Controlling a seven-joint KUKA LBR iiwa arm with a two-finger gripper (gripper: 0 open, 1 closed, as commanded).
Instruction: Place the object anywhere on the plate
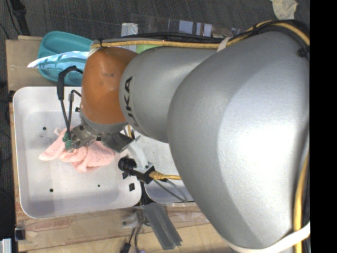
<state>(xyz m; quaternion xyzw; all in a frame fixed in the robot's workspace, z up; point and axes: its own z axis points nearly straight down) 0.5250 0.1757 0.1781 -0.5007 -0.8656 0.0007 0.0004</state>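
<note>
— Camera view, left to right: left bin (31,194), pink cloth (79,154) on its floor, gripper (79,137) pressed on it. Grip?

— I cannot tell. Risk: soft cloth slips; arm (221,120) hides the plate.

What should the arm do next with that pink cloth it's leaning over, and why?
Probably lift a little and check the grasp. The gripper sits low on the pink cloth, which lies crumpled on the floor of the white bin, but the wrist hides whether the cloth is actually caught. A short lift would show that before carrying it anywhere.
</note>
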